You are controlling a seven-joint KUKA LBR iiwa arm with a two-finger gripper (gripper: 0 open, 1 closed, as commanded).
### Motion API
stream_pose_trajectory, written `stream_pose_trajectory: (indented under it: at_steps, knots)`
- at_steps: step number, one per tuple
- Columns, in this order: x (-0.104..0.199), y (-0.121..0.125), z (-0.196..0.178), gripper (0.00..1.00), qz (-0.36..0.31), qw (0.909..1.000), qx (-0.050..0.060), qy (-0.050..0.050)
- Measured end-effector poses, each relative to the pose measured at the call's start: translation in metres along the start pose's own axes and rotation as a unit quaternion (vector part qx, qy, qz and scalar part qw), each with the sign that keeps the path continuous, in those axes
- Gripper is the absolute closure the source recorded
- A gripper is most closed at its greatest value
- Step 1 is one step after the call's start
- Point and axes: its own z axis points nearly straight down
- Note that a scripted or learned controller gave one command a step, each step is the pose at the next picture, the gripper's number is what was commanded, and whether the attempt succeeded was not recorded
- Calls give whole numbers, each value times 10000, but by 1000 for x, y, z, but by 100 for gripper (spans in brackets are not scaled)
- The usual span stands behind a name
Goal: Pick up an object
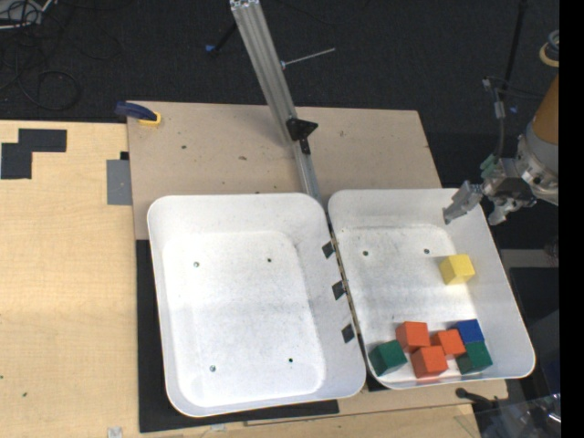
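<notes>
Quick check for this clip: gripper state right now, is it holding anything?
Gripper: above the right bin's far right corner, nothing seen in it; open or shut cannot be told.

A flat tan wooden bench board (228,149) bears two shallow white plastic bins side by side, the left bin (242,304) and the right bin (401,217), joined by black clips (338,289).

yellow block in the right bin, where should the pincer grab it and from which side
Take the yellow block across two opposite side faces, coming straight down from above. It sits alone on the floor of the right bin, apart from the cluster of blocks at the near edge, so there looks to be room on every side for the pincer.
</notes>
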Motion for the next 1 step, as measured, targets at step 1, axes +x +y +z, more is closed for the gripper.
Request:
stream_pose_trajectory:
  at_steps: [1]
  knots:
    - [3, -4, 45, 0, 14, 10000, 3, 4]
